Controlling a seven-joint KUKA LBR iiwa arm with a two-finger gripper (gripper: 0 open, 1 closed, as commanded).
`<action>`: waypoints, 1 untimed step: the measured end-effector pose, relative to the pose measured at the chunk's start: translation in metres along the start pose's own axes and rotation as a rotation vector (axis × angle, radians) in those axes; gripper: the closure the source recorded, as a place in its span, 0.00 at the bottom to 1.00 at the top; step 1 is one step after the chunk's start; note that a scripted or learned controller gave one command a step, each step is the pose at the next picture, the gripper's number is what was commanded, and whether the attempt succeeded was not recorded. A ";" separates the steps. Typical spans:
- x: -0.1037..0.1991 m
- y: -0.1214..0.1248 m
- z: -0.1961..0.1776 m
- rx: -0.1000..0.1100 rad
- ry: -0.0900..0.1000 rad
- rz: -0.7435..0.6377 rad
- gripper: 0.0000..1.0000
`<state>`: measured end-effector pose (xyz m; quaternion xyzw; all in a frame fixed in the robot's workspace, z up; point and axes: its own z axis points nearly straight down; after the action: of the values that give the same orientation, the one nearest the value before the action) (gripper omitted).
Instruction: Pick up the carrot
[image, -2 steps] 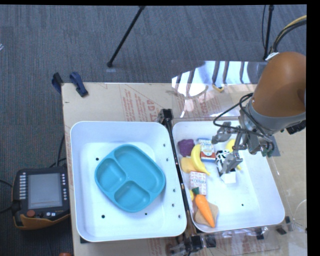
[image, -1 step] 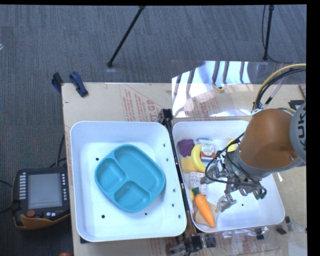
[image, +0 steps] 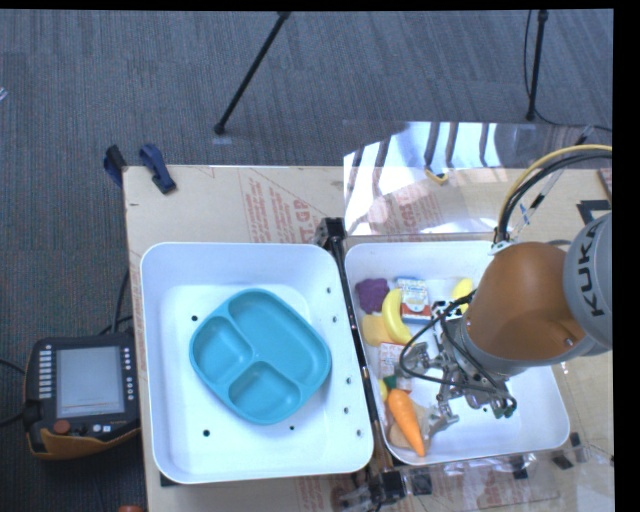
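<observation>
The carrot (image: 405, 420), orange with a green top, lies near the front left corner of the right bin (image: 540, 430). My gripper (image: 447, 412) hangs just to the carrot's right, low in the bin, under the orange band of the arm (image: 520, 310). The carrot lies beside the gripper, not between its fingers.
Behind the carrot in the right bin lie a purple item (image: 372, 293), a banana (image: 394, 312), a small white carton (image: 413, 295) and a yellow piece (image: 461, 291). The left bin (image: 170, 440) holds a blue divided plate (image: 260, 354). A pendant (image: 85, 385) sits off the bench's left.
</observation>
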<state>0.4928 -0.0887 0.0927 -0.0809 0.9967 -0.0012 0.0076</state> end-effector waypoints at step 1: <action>0.003 0.000 0.000 -0.007 0.001 0.117 0.00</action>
<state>0.4899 -0.0894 0.0924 -0.0225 0.9997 0.0027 0.0069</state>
